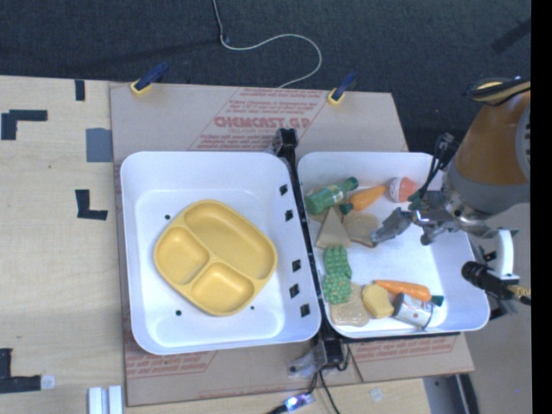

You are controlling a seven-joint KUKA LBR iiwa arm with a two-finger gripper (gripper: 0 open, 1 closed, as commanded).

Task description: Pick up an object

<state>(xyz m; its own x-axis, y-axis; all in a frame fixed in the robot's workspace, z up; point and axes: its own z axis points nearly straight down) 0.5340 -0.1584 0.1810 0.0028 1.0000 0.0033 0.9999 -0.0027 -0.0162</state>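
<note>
Camera view shows the arm [493, 158] reaching in from three o'clock, its orange band above a grey wrist, leaning over the right bin [466, 317]. The end effector [392, 225] hangs low over that bin's upper middle, dark and blurred; I cannot tell how it is set. Beneath it lies a flat tan slab [345, 228]. At its eleven o'clock lies a glossy green bottle [330, 196], with an orange carrot [366, 198] just beside it and a small round orange-and-white piece [401, 188] at one o'clock. Toward six o'clock sit a knobbly green pod [335, 274], a second carrot [402, 289], a yellow lump [376, 300] and a metal can [414, 311]. The left bin [142, 231] holds a smooth yellow divided plate [216, 255]. The surface [52, 231] is pale wood.
</note>
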